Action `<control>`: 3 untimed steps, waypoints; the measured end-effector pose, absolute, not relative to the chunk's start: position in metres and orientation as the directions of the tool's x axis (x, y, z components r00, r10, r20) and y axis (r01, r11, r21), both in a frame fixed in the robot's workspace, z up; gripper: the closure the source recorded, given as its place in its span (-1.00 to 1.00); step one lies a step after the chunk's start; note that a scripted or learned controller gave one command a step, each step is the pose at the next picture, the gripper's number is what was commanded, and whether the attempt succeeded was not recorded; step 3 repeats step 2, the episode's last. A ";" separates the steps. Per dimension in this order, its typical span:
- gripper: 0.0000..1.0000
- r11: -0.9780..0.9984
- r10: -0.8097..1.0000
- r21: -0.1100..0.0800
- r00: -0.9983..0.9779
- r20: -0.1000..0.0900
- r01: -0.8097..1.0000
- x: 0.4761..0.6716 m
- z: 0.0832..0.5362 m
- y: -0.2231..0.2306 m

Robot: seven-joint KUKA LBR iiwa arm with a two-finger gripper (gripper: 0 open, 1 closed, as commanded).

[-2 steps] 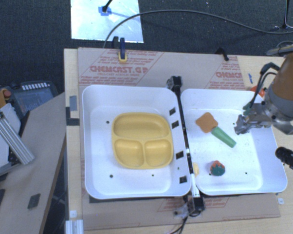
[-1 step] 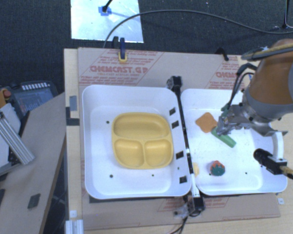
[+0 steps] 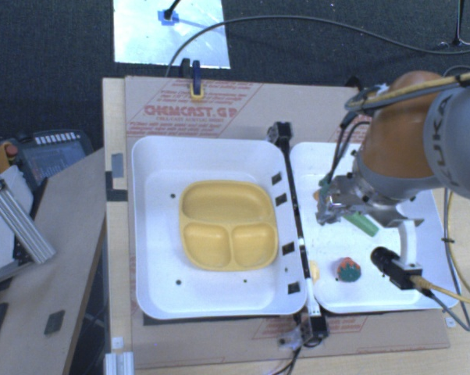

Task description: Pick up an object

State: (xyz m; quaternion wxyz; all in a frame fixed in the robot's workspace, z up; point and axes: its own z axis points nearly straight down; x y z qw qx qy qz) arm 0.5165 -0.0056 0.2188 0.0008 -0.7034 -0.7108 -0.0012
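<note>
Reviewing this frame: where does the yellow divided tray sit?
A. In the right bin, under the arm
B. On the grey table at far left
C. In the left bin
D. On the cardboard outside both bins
C. The yellow divided tray lies flat in the middle of the left bin, across the divider from the right bin, where the gripper is working.

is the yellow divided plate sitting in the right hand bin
No, the yellow divided plate lies in the left bin, while the right bin holds the smaller items.
</note>
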 end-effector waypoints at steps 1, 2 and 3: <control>1.00 0.011 1.000 0.003 -0.011 0.003 1.000 0.509 0.231 0.047; 1.00 0.010 1.000 -0.001 -0.010 0.002 1.000 0.499 0.217 0.102; 1.00 0.010 1.000 -0.001 -0.010 0.002 1.000 0.499 0.217 0.102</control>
